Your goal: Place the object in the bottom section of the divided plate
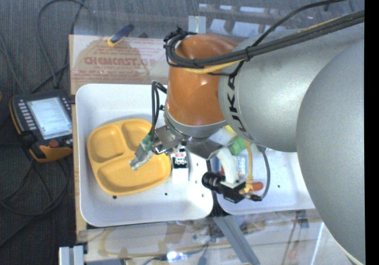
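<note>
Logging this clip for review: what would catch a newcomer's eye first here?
The grey arm with its orange band fills the right and centre, reaching over the bins. Below it, a yellow divided plate lies in the left bin, with the hand over its right side. A tablet sits on the floor at left.

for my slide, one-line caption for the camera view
KUKA arm's tool poised over the yellow divided plate in the left white bin.
</note>
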